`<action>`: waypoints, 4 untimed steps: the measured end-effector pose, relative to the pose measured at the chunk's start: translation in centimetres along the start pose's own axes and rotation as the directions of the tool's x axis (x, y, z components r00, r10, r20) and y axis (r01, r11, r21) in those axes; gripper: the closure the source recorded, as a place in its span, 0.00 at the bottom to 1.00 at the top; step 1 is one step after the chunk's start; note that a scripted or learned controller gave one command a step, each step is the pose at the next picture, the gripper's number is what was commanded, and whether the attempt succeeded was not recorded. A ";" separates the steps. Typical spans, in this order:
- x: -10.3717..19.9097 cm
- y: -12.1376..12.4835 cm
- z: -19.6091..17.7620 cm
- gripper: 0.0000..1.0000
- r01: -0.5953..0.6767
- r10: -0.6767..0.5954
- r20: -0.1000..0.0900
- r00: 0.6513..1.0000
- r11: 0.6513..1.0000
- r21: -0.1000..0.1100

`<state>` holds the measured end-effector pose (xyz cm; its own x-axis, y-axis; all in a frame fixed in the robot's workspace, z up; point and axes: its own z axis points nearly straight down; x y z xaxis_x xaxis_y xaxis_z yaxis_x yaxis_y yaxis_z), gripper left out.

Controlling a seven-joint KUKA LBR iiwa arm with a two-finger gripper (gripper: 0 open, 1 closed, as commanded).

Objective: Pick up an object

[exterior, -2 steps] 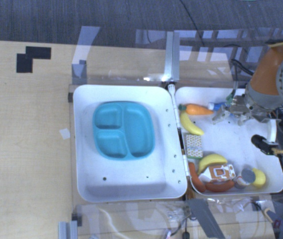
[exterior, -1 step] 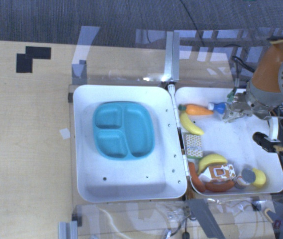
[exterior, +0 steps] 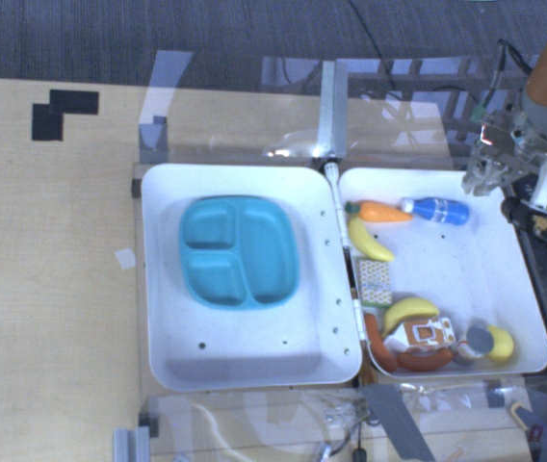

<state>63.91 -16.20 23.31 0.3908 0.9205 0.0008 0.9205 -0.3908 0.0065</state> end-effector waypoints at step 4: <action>5.8 -4.1 -5.3 1.00 0.027 -0.027 -0.001 1.000 1.000 0.002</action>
<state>62.35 -9.25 28.55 0.3660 0.9306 0.0015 0.9306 -0.3660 0.0046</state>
